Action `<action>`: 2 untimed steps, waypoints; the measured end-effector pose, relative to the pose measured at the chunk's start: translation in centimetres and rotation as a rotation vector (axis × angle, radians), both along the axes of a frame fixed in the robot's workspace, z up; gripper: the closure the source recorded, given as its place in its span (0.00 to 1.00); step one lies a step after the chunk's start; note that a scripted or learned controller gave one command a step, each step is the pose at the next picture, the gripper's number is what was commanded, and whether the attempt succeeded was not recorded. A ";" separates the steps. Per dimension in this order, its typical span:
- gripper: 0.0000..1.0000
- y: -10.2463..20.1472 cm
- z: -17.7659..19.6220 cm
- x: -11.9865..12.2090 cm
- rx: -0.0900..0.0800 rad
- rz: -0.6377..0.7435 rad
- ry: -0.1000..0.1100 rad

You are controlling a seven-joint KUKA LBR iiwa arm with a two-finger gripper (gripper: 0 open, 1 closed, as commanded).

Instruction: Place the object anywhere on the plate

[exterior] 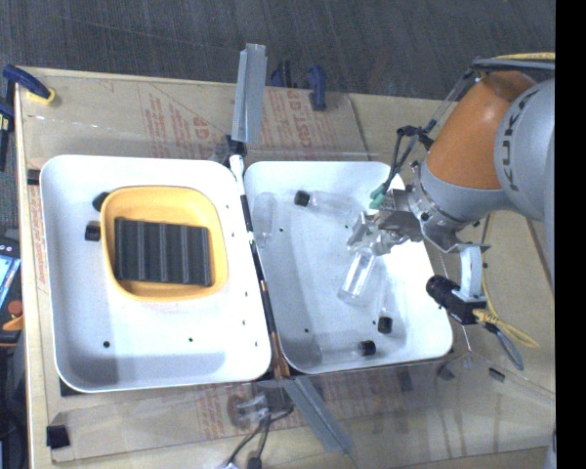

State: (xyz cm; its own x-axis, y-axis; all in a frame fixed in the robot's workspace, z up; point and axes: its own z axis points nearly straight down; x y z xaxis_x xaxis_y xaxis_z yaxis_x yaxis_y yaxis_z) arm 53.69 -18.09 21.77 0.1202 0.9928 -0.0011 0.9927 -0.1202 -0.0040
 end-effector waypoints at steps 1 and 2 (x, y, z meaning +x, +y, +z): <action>1.00 5.8 0.5 3.3 0.001 0.187 -0.003; 1.00 11.7 0.1 7.8 0.002 0.323 -0.002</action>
State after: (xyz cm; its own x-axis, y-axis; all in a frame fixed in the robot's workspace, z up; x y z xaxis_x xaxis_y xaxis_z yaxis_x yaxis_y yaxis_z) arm 61.46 -6.37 21.82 -0.2010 0.9796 0.0003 0.9796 0.2010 -0.0021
